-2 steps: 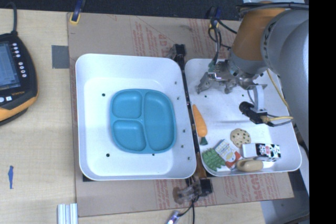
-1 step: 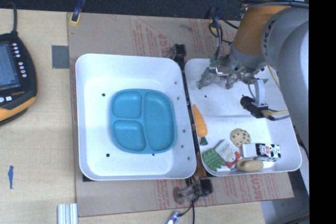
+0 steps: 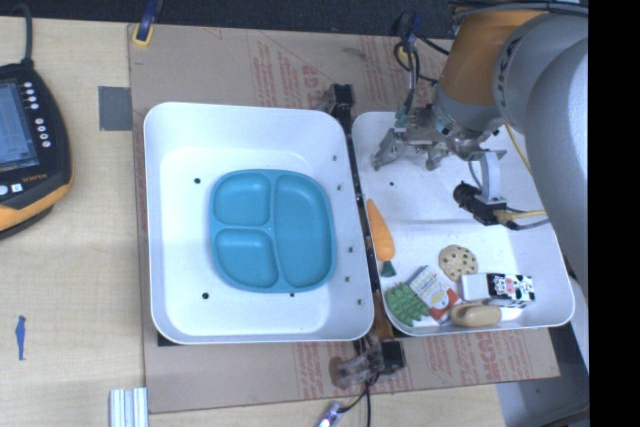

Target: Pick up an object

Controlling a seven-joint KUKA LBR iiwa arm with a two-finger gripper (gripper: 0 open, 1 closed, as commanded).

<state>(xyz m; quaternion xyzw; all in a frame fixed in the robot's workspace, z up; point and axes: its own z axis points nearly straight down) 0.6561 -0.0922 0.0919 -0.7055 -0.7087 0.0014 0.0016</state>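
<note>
Just smooth blue (three-welled) plate [image 3: 271, 230]

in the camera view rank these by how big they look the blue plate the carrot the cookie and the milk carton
1. blue plate, by far the largest.
2. carrot, long and thin.
3 and 4. cookie and milk carton: they look much alike in size, so I won't rank one over the other.

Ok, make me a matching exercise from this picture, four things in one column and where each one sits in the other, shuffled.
Things:
1. blue divided plate
2. carrot
3. cookie
4. gripper

Places:
A. along the right bin's left wall
B. over the right bin's far end
C. middle of the left bin
D. right bin's near half, beside the small packets

Pairs: 1-C, 2-A, 3-D, 4-B
</note>
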